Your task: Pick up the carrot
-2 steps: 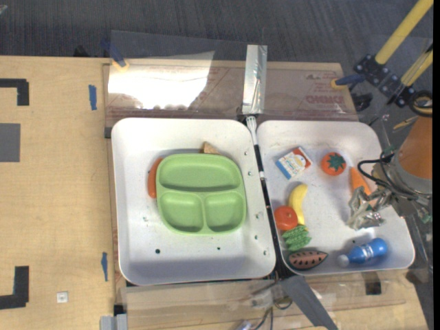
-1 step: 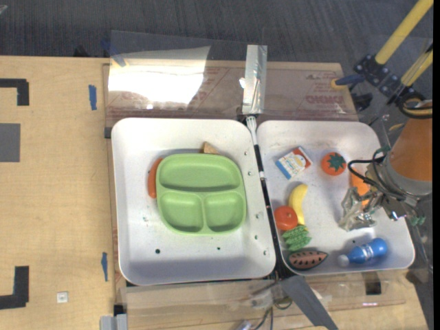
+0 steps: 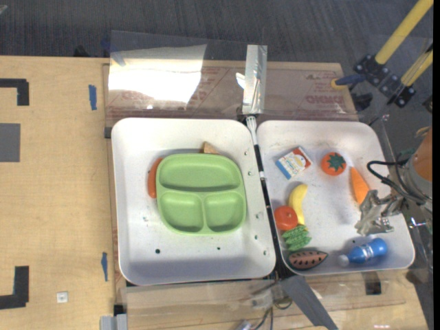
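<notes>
Right now the carrot (image 3: 358, 185) lies in the right bin (image 3: 385, 139), toward its right wall, orange, with its narrow end pointing to the lower right of the frame. Just below it the hand (image 3: 375, 218) hangs over the bin floor, its metal fingers (image 3: 366, 212) close beside the carrot's lower tip; whether they touch it I cannot tell, and whether they stand apart or together is not clear either. Below the hand lies a blue bottle (image 3: 365, 252) near the bin's lower right corner. Further left in the same bin are a small carton (image 3: 293, 162), a tomato-like fruit (image 3: 334, 163), a banana (image 3: 298, 199), a red fruit (image 3: 286, 217), a green piece (image 3: 297, 237) and a watermelon slice (image 3: 307, 258). The left bin (image 3: 130, 205) holds a green divided tray (image 3: 200, 192), with something orange (image 3: 151, 183) showing at its left edge. Both bins rest on the surface (image 3: 48, 198).
</notes>
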`<state>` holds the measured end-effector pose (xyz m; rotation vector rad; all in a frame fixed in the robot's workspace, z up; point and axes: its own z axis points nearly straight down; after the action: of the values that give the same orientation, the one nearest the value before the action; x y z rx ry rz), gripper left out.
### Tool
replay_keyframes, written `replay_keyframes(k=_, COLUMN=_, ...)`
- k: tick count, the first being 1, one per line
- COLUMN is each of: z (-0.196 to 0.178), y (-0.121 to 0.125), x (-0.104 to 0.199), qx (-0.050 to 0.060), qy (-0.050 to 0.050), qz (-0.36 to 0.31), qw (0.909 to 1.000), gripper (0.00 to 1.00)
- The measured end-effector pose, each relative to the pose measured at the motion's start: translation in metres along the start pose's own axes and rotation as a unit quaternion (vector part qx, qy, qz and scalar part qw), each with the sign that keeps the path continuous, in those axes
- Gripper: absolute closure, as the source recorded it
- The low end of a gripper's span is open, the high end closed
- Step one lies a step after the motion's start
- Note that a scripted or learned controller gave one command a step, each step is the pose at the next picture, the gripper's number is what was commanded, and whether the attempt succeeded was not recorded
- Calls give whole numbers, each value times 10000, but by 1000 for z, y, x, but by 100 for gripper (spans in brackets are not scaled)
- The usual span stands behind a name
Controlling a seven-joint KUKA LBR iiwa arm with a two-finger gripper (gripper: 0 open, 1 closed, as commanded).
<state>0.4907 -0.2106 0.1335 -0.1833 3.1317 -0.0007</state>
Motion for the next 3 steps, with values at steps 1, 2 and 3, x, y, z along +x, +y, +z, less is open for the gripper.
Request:
replay_keyframes(k=1, z=-132, y=-16, x=-25, qx=34, qy=-52, qz=-650, qw=9979, gripper=100)
replay_keyframes(k=2, z=35, y=-14, x=-11, qx=17, qy=-26, qz=-1686, qw=9857, gripper=100)
replay_keyframes(k=3, z=-89, y=-15, x=-15, qx=43, qy=-47, qz=-2555, qw=9668, gripper=100)
